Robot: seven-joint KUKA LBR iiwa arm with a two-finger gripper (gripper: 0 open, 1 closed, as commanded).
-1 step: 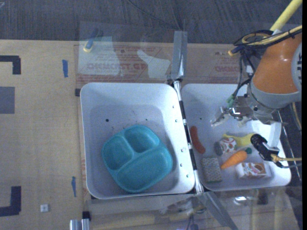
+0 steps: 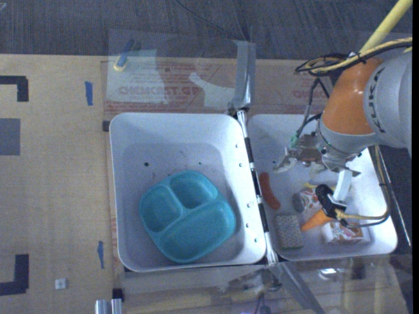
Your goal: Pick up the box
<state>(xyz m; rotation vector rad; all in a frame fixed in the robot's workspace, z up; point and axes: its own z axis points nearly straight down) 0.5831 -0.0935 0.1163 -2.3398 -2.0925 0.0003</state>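
at the frame's left, your first shallow white plastic bin held a teal divided plastic tray. in the second shallow white bin, to its right, lay a red sausage-shaped piece, a grey square pad, an orange cone-shaped piece and, in the lower right corner, the small white cardboard box with red print. the gripper hung up-frame of the box; spread or pressed together, you couldn't tell. i'd judge the whole pick remained.
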